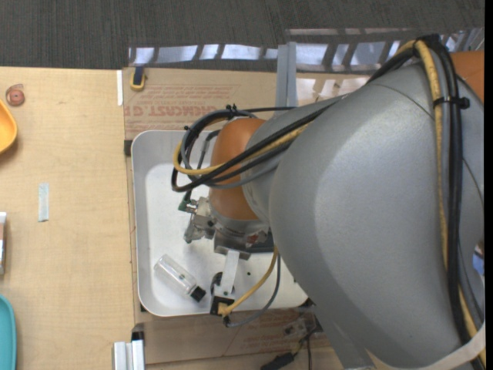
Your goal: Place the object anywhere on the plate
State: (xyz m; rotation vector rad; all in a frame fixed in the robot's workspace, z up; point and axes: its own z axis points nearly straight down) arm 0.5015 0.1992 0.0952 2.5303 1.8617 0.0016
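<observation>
A clear tube [175, 273] lies in the white bin [154, 206] — grey arm [370, 206] overhead.

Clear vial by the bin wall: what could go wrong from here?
1. The clear vial lies near the bin's wall, towards a corner; a grasp might clip the wall or shove the vial aside.
2. It is see-through on a white floor, so its outline could be misjudged.
3. The arm covers much of the bin, so the camera may not confirm a grasp.

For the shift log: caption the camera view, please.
Grey arm reaches over the white bin; a clear plastic object lies near its lower left corner.
</observation>
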